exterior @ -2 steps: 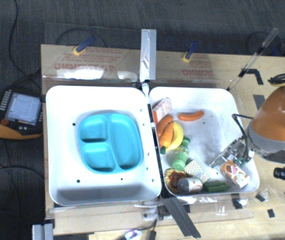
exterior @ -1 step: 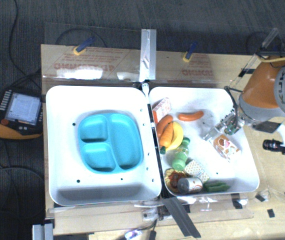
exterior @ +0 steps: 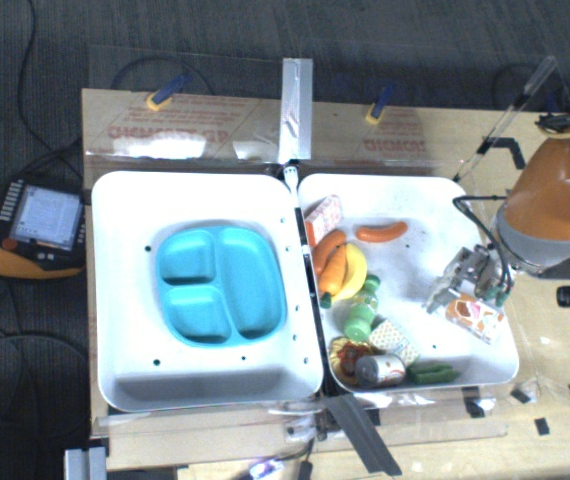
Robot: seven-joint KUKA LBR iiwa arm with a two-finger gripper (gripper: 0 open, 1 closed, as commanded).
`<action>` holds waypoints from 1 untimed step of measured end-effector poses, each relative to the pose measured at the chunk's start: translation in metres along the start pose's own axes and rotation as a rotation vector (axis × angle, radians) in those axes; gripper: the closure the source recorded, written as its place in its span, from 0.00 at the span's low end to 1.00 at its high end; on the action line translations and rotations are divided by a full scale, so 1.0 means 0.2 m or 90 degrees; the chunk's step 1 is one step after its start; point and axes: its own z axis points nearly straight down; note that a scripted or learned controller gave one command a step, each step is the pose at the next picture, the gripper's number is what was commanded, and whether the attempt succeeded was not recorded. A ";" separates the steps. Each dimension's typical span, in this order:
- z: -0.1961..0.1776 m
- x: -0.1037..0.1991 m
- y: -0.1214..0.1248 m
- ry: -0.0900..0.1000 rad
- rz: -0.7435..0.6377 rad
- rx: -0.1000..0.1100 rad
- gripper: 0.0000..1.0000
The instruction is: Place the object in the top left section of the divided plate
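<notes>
Bins [exterior: 105,268]: two | divided plate [exterior: 222,282]: one, left bin | tool [exterior: 452,290]: right bin, fingers spread, holding nothing

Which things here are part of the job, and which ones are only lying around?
Part of the job:
- blue divided plate, in the left bin
- gripper
- small printed packet, close by the gripper

Lying around, right bin:
- toy sausage
- banana
- green bottle
- can
</notes>
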 end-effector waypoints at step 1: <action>0.16 0.03 0.01 -0.001 0.047 -0.003 1.00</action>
